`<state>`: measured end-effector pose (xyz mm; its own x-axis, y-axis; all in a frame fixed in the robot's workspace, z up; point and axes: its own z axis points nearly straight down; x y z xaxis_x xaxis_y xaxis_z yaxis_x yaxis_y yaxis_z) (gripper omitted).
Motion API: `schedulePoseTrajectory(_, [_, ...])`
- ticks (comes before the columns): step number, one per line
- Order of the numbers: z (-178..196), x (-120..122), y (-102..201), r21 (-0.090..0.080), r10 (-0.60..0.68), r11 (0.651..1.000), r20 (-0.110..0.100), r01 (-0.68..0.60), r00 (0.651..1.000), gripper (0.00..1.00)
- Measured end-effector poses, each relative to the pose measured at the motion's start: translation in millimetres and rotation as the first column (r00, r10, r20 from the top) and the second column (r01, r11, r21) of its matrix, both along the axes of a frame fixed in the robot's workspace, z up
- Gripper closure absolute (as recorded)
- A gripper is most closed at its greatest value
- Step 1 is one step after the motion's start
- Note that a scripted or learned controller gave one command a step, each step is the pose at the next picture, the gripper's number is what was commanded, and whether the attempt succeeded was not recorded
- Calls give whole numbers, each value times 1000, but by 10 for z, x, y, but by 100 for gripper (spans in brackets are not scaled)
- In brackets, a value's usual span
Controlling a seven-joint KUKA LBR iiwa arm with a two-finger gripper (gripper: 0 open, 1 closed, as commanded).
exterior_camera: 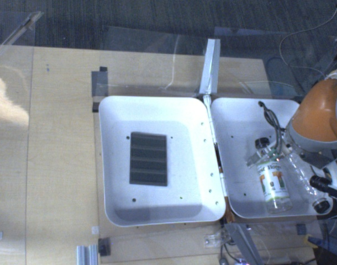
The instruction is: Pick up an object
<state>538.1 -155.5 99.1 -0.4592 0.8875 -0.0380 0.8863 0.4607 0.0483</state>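
A clear plastic bottle (pixel 274 184) with a white and orange label lies in the right bin (pixel 235 148), its length running from upper left to lower right. My gripper (pixel 266 151) hangs over the bottle's upper end, under the grey wrist and the orange band (pixel 320 117). The wrist and cables hide how the gripper meets the bottle. A dark ribbed rectangular block (pixel 148 159) lies flat in the middle of the left bin (pixel 116 115).
More clear crumpled plastic (pixel 300 171) lies by the bottle, partly under the arm. A metal divider post (pixel 209 70) stands behind the seam between the bins. Black cables (pixel 269 116) loop above the gripper. Wooden bench top stretches out to the left.
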Motion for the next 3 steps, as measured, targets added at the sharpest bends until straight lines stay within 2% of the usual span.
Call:
schedulePoseTrajectory(1, [-90, 286, -183, 10, -49, 999, -42, 49, 998, 0])
schedulePoseTrajectory(2, [-101, 578, -332, 12, -65, 998, -49, 65, 997, 0])
schedulePoseTrajectory(3, [-93, 399, -275, 11, 41, 999, -42, -41, 998, 0])
